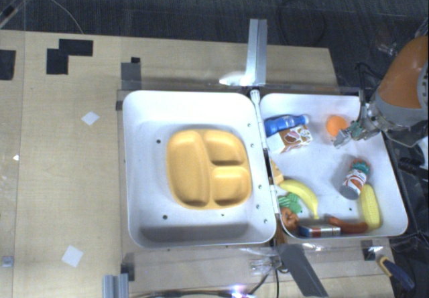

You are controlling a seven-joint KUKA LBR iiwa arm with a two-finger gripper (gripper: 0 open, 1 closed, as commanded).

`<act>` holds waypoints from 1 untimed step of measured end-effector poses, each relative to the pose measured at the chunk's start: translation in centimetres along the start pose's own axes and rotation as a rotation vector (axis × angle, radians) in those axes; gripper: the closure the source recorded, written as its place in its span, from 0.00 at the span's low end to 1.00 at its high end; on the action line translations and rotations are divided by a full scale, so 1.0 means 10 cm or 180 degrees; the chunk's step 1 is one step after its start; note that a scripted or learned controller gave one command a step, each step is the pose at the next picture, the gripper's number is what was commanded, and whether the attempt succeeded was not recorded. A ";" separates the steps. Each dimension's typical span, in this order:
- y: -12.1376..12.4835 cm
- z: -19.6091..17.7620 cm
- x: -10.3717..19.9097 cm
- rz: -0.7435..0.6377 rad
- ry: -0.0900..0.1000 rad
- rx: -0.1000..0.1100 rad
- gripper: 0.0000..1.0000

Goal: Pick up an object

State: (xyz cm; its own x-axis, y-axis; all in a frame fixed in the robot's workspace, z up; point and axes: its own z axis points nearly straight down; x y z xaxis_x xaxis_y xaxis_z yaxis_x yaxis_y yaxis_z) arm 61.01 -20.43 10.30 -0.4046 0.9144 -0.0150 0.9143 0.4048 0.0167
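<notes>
Two bins: shallow white trays side by side on the wooden worktop (60, 176), touching along a centre seam.
Left bin (144, 156): holds one yellow divided plate (208, 168), three compartments, lying flat near the middle.
Right bin (322, 163): holds all the small objects.
Arm (405, 86): grey with an orange band, reaching in from the right over the far right corner of the right bin.
Jaws (350, 134): low over the far right part of the bin, just right of the orange ball (336, 125); too small and blurred to tell whether open or closed, and nothing can be seen between them.
Blue-capped bottle (287, 132): lying on its side at the far left of the right bin.
Banana (301, 195): near left, beside green items I cannot identify.
Corn cob (370, 206): near right edge, lying lengthwise.
Can (354, 179): tilted, just beside the far end of the corn cob.
Red and dark stick-like object (333, 226): along the near wall.
</notes>
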 end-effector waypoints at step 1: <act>0.00 0.00 0.00 -0.0002 0.0002 0.0002 0.00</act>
State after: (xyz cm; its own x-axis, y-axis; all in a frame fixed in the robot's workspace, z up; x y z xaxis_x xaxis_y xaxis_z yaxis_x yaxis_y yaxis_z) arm 61.00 -20.38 10.25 -0.4053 0.9141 -0.0145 0.9140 0.4055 0.0160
